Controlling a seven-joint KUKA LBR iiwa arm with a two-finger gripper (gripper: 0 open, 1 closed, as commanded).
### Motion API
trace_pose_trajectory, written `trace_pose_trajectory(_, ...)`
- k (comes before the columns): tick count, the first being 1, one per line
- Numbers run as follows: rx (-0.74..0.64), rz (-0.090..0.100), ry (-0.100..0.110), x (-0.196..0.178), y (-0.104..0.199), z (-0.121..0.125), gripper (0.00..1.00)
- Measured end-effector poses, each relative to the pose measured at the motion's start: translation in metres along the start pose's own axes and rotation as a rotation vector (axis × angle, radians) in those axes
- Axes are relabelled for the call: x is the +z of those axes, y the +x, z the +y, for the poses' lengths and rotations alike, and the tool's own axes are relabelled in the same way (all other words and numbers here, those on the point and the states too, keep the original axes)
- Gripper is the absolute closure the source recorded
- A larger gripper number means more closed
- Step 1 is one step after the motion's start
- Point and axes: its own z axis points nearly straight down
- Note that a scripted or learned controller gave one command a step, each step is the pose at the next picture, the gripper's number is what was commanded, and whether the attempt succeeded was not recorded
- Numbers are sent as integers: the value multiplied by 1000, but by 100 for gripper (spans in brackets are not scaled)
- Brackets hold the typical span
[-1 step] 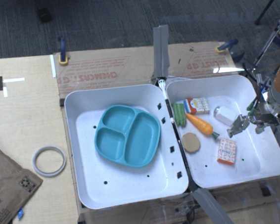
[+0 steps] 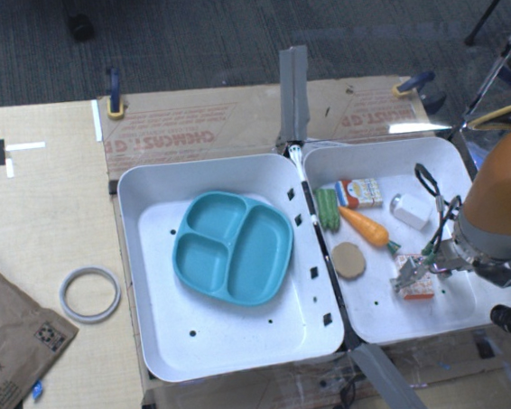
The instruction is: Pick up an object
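Nearest the camera, the gripper (image 2: 414,271) is low in the right bin (image 2: 377,322), right over a small red and white packet (image 2: 418,289) on the bin floor. Whether it is spread or pinched on anything I cannot tell; metal and packet blur together there.

That packet looks like the likely target. It is probably light, flat and a little crushable, with a slick printed skin, so it is best pinched across its short edges rather than pressed from above.

Just left lies a tan disc (image 2: 348,260). Farther back come an orange carrot (image 2: 365,225), a green vegetable (image 2: 328,208), a white block (image 2: 410,211) and a red and white carton (image 2: 360,193).

The left bin (image 2: 161,345) holds a blue divided plate (image 2: 233,247).
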Motion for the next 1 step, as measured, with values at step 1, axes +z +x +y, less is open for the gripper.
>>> trace_pose_trajectory(1, 4, 1, 5, -6, -1, -1, 100)
